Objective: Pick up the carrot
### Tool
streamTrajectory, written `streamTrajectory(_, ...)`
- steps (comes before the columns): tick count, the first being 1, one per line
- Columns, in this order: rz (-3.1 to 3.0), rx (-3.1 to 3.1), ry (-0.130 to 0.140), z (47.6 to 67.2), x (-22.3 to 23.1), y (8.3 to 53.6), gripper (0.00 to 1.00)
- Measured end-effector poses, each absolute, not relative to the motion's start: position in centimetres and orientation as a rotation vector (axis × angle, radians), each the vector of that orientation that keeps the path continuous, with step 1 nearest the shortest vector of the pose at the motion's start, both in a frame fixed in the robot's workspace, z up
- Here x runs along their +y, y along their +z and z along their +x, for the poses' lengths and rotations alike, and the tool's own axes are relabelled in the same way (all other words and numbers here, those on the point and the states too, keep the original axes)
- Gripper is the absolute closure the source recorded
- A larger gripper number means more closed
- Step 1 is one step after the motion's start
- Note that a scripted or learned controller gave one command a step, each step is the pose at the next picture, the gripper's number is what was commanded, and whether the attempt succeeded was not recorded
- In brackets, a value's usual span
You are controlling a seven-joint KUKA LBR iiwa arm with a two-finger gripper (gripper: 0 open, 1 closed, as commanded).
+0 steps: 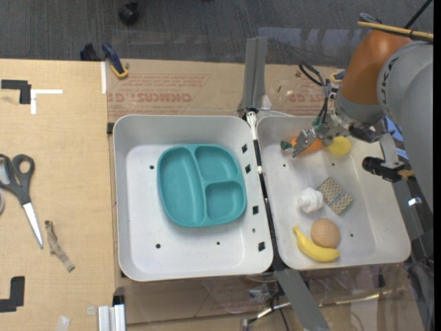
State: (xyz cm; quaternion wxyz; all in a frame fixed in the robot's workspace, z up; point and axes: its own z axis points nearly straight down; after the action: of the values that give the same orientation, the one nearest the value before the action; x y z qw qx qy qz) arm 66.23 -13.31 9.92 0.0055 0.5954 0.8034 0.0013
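The carrot (305, 143) is small and orange with a bit of green at its end. It lies in the far part of the right bin (386, 254), pointing towards the bin's left wall. My gripper (322, 131) comes down from the grey arm with the orange band and sits right over the carrot's right end, touching or nearly touching it. The wrist hides where the two meet.
A yellow lemon-like item (339, 145) lies just right of the carrot. Nearer the front are a patterned sponge (335, 194), a white lump (311, 199), a tan ball (325, 232) and a banana (314, 247). A teal divided plate (202, 184) is in the left bin (131, 205).
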Motion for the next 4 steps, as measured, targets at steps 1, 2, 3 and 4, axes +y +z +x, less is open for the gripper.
streamTrajectory(1,1.863,2.523,-0.006,66.1,-13.4,10.9,1.0)
streamTrajectory(2,1.863,2.523,-0.006,66.1,-13.3,10.9,0.0)
streamTrajectory(3,2.004,2.417,0.0,59.8,-10.2,9.3,0.0)
streamTrajectory(4,2.008,2.414,0.0,59.9,-10.3,10.3,1.0)
